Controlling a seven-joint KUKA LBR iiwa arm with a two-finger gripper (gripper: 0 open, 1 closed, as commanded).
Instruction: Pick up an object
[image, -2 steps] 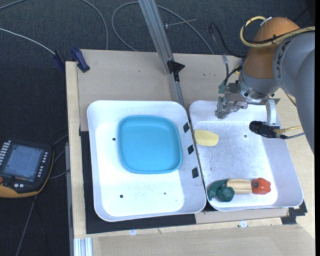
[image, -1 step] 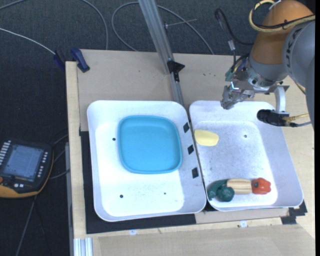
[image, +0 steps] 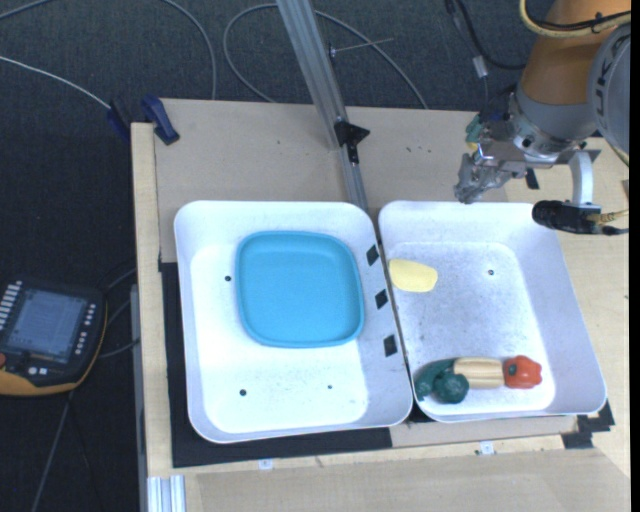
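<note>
In the right bin (image: 560, 300) lie several small objects. A yellow lemon-shaped piece (image: 413, 275) rests near the bin's left wall. Along the near edge sit a dark green piece (image: 443, 384), a tan roll (image: 479, 373) and a red tomato-like piece (image: 521, 372), touching in a row. My gripper (image: 478, 183) hangs above the far rim of the right bin, well away from all of them. Nothing shows between its fingers.
The left bin (image: 200, 330) holds a blue square plate (image: 299, 288). A metal pole (image: 322, 80) slants across the bench top behind the bins. A black part (image: 565, 214) of the arm sticks out over the right bin's far right corner. A handheld pendant (image: 45, 330) lies on the floor at left.
</note>
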